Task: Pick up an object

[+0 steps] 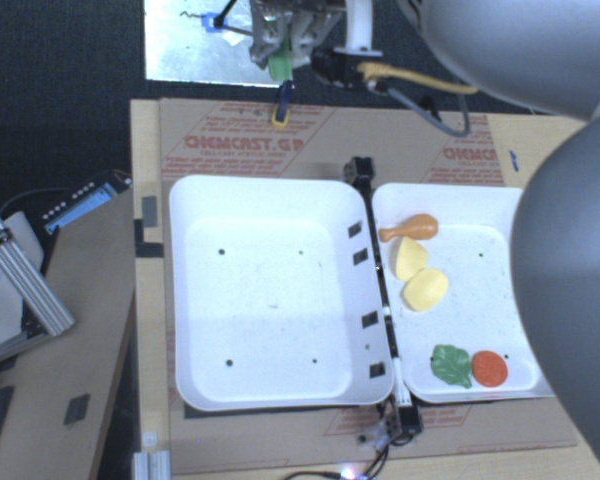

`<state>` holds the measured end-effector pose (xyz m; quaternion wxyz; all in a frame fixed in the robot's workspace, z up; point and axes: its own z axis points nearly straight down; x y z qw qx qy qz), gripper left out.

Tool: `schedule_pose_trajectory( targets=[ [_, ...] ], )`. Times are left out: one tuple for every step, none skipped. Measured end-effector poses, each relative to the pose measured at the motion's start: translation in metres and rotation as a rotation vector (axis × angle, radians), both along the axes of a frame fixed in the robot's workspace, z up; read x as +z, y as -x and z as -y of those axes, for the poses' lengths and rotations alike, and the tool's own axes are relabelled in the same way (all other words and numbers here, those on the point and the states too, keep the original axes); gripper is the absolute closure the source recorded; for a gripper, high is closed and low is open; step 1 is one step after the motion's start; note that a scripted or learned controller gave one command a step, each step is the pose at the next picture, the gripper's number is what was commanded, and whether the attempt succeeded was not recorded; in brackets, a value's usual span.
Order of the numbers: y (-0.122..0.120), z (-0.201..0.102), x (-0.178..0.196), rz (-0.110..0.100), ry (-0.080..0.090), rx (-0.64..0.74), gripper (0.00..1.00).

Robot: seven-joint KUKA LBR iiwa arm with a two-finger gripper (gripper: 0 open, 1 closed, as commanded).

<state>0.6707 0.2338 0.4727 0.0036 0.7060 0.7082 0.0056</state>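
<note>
Five toys lie in the right bin (500,230), while the raised gripper (279,65) pinches a green object (279,66).

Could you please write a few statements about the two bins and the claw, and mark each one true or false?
1. The toy chicken drumstick lies in the right bin. True.
2. The orange-red ball sits in the left bin. False: it is in the right bin, beside the green leafy toy.
3. The claw is up above the far edge of the bench, with something green between its fingers. True.
4. The two yellow pieces lie at the right bin's near edge. False: they lie mid-bin, below the drumstick.
</note>
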Motion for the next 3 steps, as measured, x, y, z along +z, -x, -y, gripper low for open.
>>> schedule_pose_trajectory(
  targets=[
    [0.073,-0.001,-0.064,-0.021,0.004,0.002,1.0],
    [0.137,-0.001,-0.112,-0.021,0.004,0.003,1.0],
    [0.186,-0.001,0.055,0.003,-0.008,0.005,1.0]
  ],
)
